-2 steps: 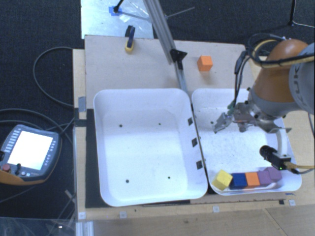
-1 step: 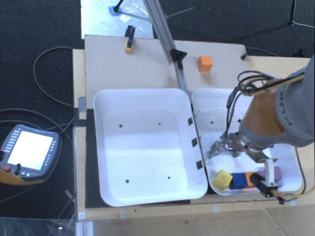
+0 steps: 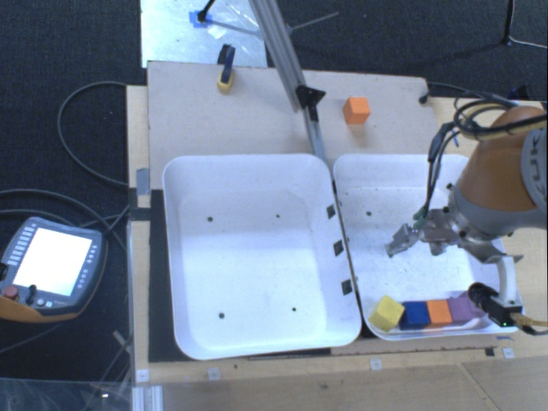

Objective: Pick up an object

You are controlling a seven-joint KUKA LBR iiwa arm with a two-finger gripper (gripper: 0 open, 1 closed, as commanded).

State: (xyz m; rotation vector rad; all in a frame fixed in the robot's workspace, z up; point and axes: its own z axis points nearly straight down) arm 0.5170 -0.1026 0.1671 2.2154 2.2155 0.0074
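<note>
Four small blocks lie in a row along the front wall of the right bin (image 3: 377, 182): a yellow block (image 3: 386, 312), a blue block (image 3: 416, 314), an orange block (image 3: 439, 312) and a purple block (image 3: 465, 307). My gripper (image 3: 409, 238) hangs over the middle of the right bin, behind and above the row, nearest the yellow and blue blocks. The grey arm with its orange band (image 3: 505, 178) comes in from the right and covers the bin's right side. Nothing shows in the gripper.
The left bin (image 3: 184, 174) sits beside the right one. An orange cube (image 3: 357, 110) rests on the bench behind the bins, outside both. A slanted metal pole (image 3: 282, 45) and a yellow-black clamp (image 3: 225, 67) stand at the back. A teach pendant (image 3: 50, 268) lies far left.
</note>
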